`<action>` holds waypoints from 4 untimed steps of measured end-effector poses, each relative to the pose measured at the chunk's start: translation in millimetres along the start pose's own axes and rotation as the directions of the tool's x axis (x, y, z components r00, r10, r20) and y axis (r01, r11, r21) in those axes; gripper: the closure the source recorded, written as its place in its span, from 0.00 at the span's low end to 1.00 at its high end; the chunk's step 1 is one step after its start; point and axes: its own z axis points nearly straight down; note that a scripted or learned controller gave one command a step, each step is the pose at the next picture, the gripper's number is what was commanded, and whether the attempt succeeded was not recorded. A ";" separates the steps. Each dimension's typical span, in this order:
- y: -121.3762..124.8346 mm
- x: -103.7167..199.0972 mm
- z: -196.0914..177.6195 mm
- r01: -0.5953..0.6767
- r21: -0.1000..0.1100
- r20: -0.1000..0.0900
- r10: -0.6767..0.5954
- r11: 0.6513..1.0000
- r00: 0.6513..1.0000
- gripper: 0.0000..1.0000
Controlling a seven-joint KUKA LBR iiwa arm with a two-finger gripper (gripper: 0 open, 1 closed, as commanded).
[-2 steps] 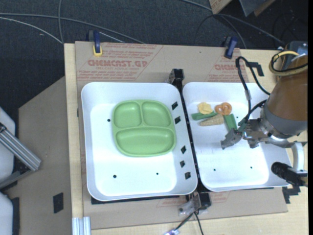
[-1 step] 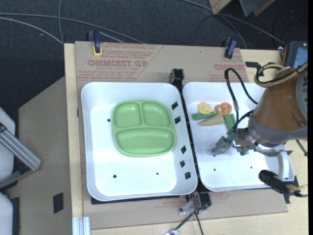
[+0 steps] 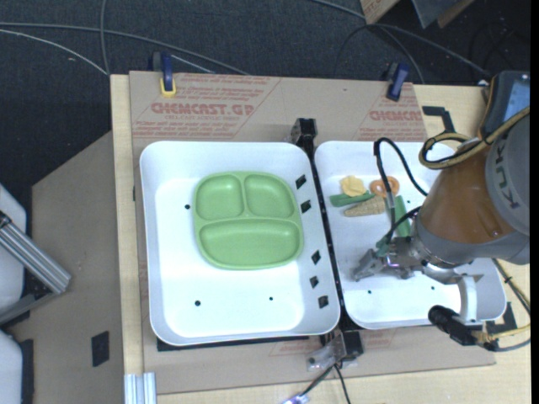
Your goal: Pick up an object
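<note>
Camera view: left bin (image 3: pixel 168 293) holds a green divided plate (image 3: pixel 248 220), set square in the middle. Right bin (image 3: pixel 370 310) holds a small cluster of toy food pieces (image 3: pixel 366 194) near its far wall, probably the pick targets. Pincer (image 3: pixel 370 265) low over the right bin's floor, short of that cluster; whether its tips are apart or together, cannot tell. Surface (image 3: pixel 202 99) reads "CHEMCAST GP", partly legible.

Claw (image 3: pixel 367 268) low in right bin (image 3: pixel 362 310), green tray (image 3: pixel 248 220) in left bin (image 3: pixel 168 293)
</note>
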 end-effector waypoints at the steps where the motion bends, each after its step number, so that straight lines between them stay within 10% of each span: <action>1: 1.3 -0.1 -13.7 -0.002 -0.007 0.001 0.002 1.000 1.000 1.00; 4: 5.5 -4.1 -144.6 0.001 -0.011 0.004 -0.001 1.000 1.000 1.00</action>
